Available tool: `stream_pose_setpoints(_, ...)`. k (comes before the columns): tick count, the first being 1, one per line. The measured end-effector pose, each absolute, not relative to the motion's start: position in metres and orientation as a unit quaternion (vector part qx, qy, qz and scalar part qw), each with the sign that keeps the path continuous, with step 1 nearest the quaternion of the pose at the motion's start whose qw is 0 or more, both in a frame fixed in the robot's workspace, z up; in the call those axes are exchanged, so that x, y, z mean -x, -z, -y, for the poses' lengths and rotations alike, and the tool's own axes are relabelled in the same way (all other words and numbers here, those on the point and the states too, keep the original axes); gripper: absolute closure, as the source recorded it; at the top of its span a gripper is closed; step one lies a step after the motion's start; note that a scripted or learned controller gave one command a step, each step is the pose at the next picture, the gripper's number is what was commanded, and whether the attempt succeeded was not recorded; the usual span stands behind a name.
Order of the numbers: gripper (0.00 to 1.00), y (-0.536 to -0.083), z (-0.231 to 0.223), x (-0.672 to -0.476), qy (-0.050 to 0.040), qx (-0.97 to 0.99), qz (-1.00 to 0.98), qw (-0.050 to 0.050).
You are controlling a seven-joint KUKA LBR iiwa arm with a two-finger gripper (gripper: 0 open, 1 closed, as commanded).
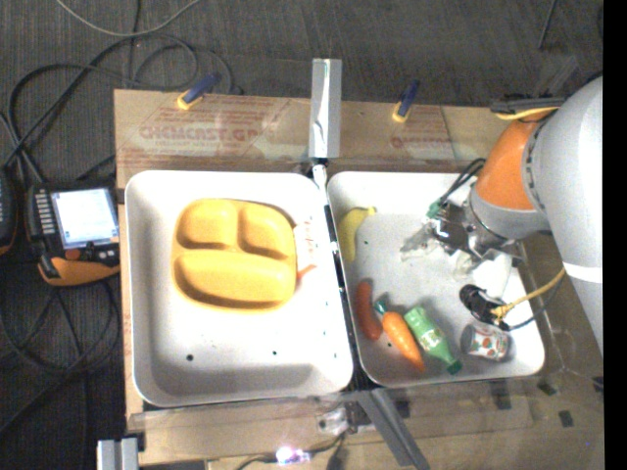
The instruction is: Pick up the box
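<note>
A small box (485, 343) with red, white and grey print lies in the right bin (392, 189), close to its front right corner. My gripper (429, 239) hangs over the middle of that bin, up and to the left of the box and well apart from it. Nothing shows in its grasp. The grey arm with the orange band (509, 174) comes in from the right, above the bin's right side.
Also in the right bin are a yellow banana (351, 229) at the left wall, a red sausage (367, 310), an orange carrot (401, 334) and a green bottle (430, 338) along the front. A yellow divided plate (235, 253) lies in the left bin (157, 360).
</note>
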State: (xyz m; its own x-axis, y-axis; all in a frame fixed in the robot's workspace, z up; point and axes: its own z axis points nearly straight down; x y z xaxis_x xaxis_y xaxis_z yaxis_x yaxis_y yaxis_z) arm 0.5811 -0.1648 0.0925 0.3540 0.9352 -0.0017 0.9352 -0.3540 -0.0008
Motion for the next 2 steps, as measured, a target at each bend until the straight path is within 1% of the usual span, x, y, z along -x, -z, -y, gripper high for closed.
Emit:
stream_pose_setpoints(1, 0.0, -0.092, 0.198, -0.548, -0.0056, -0.821, -0.57, 0.003)
stream_pose_setpoints(2, 0.0, -0.094, 0.205, -0.514, -0.0122, -0.806, -0.591, 0.004)
